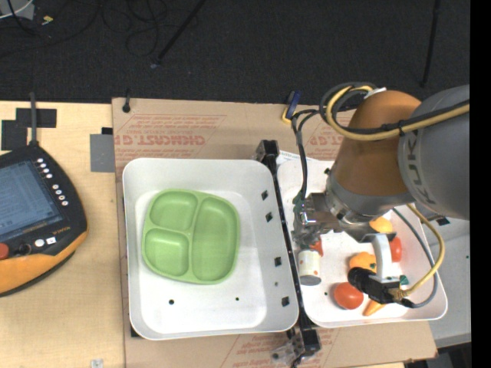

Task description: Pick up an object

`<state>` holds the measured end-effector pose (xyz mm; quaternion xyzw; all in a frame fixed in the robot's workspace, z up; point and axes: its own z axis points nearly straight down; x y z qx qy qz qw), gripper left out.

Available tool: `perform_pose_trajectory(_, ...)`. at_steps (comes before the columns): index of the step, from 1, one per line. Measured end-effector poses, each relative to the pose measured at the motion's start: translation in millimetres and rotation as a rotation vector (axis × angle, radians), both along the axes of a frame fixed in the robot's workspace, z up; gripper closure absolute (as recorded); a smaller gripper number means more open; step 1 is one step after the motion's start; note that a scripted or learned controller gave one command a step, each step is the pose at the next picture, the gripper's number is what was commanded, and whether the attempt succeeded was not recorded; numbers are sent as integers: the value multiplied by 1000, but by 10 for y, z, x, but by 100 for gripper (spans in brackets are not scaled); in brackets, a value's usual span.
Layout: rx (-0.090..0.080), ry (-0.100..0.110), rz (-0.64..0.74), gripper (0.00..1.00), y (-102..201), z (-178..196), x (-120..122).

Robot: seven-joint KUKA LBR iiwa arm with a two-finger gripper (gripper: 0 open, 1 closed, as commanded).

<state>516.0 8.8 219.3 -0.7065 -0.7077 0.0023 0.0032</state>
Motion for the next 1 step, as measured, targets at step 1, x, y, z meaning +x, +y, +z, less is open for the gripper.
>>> perform_pose_trajectory(1,-1,-3,0,100,54,15,0)
